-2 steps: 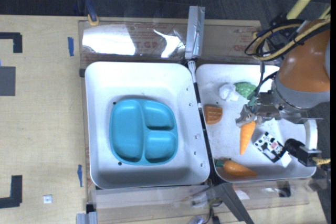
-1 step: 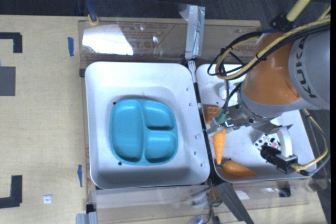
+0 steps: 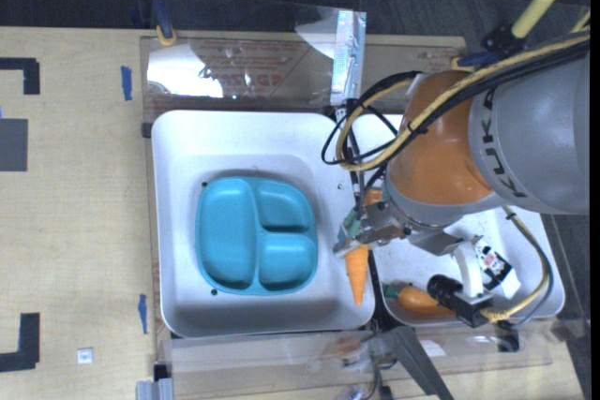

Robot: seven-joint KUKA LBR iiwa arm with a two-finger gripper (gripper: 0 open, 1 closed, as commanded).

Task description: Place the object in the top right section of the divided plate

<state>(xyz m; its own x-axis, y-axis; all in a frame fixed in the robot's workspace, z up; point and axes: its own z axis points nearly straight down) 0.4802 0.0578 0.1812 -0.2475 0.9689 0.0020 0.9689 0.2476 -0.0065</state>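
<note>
A blue divided plate (image 3: 255, 234) lies in the left white bin (image 3: 178, 201), with one long section on its left and two smaller ones on its right. My gripper (image 3: 357, 239) hangs over the rim between the two bins, just right of the plate. It is shut on the thick end of an orange toy carrot (image 3: 356, 276), whose tip points toward the front edge. The carrot is level with the plate's lower right section and about a hand's width to its right.
A second orange carrot (image 3: 417, 299) with a green top lies in the right bin (image 3: 534, 295), under the arm. Another small orange thing (image 3: 373, 197) peeks out beside the wrist. A clear plastic wall (image 3: 244, 61) stands behind the left bin.
</note>
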